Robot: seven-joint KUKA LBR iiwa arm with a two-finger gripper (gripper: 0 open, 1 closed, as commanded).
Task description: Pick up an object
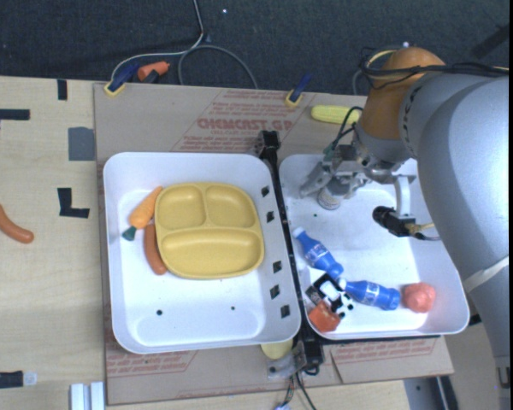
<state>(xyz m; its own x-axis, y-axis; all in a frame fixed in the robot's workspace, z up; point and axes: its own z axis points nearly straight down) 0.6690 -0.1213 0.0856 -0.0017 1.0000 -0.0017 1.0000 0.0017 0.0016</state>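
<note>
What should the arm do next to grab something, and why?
Probably move toward the near end of the right bin and lower. The end effector sits over bare bin floor at the far end, while the blue bottles and pink ball lie nearer the front.

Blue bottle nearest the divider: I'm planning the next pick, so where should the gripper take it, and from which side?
Probably across the middle of the blue bottle, coming straight down. It lies flat and slanted on the right bin's floor, with bare floor along both long sides. Its lower end nears the black-and-white toy, so avoid that end.
</note>
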